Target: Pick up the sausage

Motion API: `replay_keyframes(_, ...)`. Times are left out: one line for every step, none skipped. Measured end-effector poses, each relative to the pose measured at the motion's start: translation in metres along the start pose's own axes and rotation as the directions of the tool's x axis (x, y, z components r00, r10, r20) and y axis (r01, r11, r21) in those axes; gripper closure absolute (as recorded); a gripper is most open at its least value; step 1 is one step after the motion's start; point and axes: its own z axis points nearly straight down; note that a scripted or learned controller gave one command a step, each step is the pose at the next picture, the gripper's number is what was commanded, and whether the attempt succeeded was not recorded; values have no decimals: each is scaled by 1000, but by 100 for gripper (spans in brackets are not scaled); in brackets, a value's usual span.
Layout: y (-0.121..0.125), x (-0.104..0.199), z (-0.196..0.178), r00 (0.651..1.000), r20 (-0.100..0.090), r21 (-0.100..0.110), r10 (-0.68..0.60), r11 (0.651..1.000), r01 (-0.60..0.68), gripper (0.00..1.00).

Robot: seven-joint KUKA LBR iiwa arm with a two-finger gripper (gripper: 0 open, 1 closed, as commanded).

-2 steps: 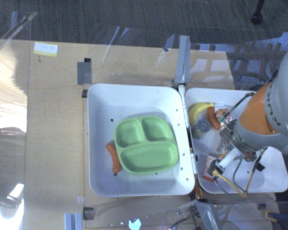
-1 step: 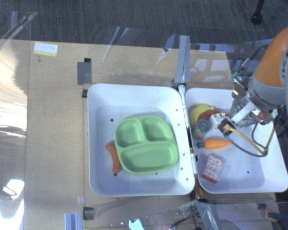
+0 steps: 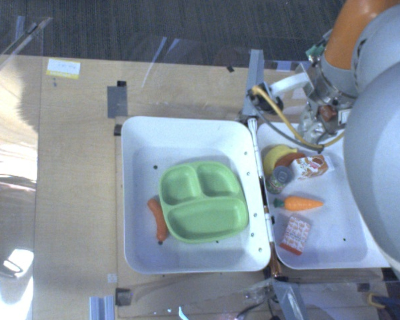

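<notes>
One sausage [image 3: 157, 220] lies in the left bin [image 3: 137, 179], touching the green tray [image 3: 203, 202], while my claw [image 3: 313, 122], grip unreadable, hangs over the right bin [image 3: 333, 245]; reaching across comes next.

I see two white bins: the left bin [image 3: 137, 199] and the right bin [image 3: 337, 245]. The left bin holds a light green divided tray [image 3: 203, 202] and an orange-red sausage [image 3: 159, 219]. In the right bin I see a yellow fruit [image 3: 278, 156], an orange carrot [image 3: 301, 204] with a green tip, a red and white patterned packet [image 3: 295, 235], and a white and red-brown pouch [image 3: 311, 166]. The arm [image 3: 380, 112] is grey with an orange band [image 3: 360, 19]. The bench [image 3: 67, 179] is pale wood-coloured, with a yellow label [image 3: 63, 67].
</notes>
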Motion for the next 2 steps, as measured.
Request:
replay_keyframes(0, 2, -11, 1000, -8, -6, -9, 1000, 9, 100)
replay_keyframes(0, 5, -21, 1000, -16, -11, -18, 1000, 18, 100)
